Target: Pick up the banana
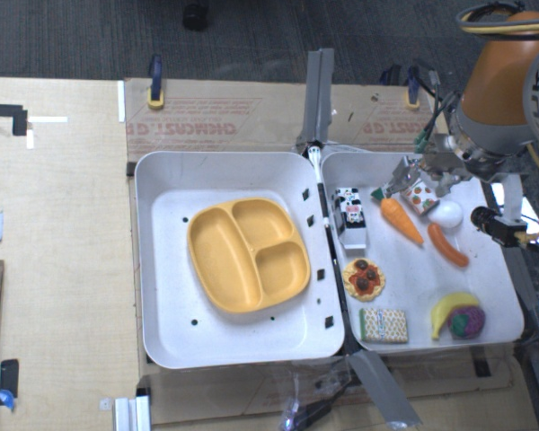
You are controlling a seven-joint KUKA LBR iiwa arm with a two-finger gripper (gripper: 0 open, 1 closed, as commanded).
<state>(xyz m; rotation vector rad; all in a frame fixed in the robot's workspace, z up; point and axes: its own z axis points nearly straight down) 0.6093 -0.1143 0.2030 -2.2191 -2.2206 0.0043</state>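
The banana (443, 312) is yellow and curved. It lies in the right bin (512, 305) near the front right corner, touching a purple and green ball (467, 321) on its right. My gripper (411, 180) hangs over the back of the right bin, well behind the banana. It is just above a small red and white box (421, 198) and the top of a carrot (402, 220). Nothing is seen held.
The right bin also holds a white egg (446, 214), an orange sausage (448, 246), a cow-print carton (349, 215), a small pizza (365, 278) and a green patterned block (384, 325). A yellow divided plate (248, 255) lies in the left bin (162, 241).
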